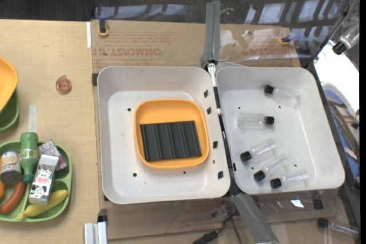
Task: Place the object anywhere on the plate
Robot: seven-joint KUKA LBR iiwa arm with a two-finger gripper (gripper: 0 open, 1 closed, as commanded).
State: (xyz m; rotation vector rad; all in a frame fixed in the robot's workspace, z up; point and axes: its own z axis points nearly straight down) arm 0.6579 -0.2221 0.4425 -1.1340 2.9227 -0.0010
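Left bin [114, 123]: orange plate [171, 110] sits about mid-bin. A black ribbed slab [171, 140] lies flat on it, well inside the rim and slightly toward the near side.

Right bin [309, 123]: five clear vials with black caps, scattered and lying on their sides. One is far [277, 92], one is in the middle [254, 121], and three are clustered near [269, 168].

At the far right edge there is a pale blurred shape [346, 37], which I take for part of the arm, held well clear of both bins. I cannot tell how the gripper is set.

My read is that the slab is the task's thing and already rests on the plate, so the placing step looks done. If a vial is the object instead, nothing has started. The next move would then call for a descent over one vial, and the far one stands most apart from the others. After that comes a carry left across the divider to the plate.
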